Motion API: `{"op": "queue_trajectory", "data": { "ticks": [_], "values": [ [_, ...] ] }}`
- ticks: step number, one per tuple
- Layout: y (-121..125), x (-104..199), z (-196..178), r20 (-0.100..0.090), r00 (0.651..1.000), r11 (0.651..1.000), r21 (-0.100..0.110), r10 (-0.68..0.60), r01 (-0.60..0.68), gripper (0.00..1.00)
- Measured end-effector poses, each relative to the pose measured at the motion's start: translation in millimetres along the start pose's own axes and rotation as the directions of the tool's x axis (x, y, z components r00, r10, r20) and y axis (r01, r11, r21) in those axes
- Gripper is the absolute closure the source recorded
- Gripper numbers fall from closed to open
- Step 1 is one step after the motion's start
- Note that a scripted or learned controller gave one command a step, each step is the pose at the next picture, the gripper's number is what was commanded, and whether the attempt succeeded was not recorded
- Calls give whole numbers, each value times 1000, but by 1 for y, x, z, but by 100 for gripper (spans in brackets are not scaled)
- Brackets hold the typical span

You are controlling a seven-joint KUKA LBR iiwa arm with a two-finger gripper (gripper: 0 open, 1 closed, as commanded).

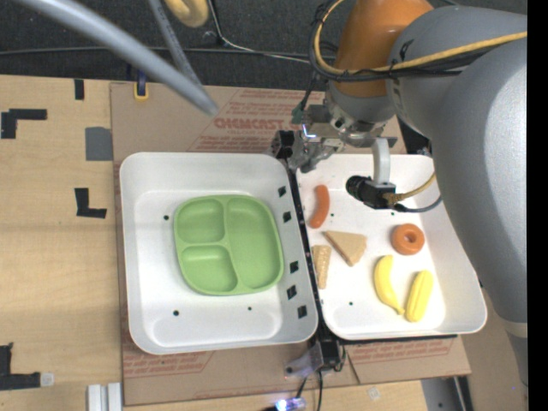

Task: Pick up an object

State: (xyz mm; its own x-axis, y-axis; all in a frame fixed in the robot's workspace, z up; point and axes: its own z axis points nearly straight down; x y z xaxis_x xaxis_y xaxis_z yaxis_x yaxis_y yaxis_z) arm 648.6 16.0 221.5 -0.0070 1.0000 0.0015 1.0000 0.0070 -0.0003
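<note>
A: Where does the arm stand now?

B: The end effector (304,148) hangs at the far edge of the right bin (454,319), by the divider between the two bins. Whether it is open or closed I cannot tell; nothing shows in its grip.

A: And what is nearest to take?

B: The sausage (318,205), just below it near the bin's left wall. Its long axis runs from the far edge toward the near edge, tilted slightly. It looks like toy food: light, smooth, probably a bit slippery. I would pinch across the narrow middle, square to its length.

A: Other candidates?

B: A tan wedge (346,246) and a cone-like piece (322,264) mid-bin, a doughnut (408,239) toward the right, then a banana (387,283) and a corn cob (418,295) side by side near the near edge, both lying roughly far-to-near. The left bin (137,255) carries a green divided plate (229,244).

A: Risk?

B: The sausage lies close to the wall, so one side has little room.
</note>
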Motion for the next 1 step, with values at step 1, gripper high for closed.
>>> {"op": "queue_trajectory", "data": {
  "ticks": [1],
  "values": [
    [5, 55, 10, 1, 1000, 1000, 1, 1, -1, 100]
  ]
}}
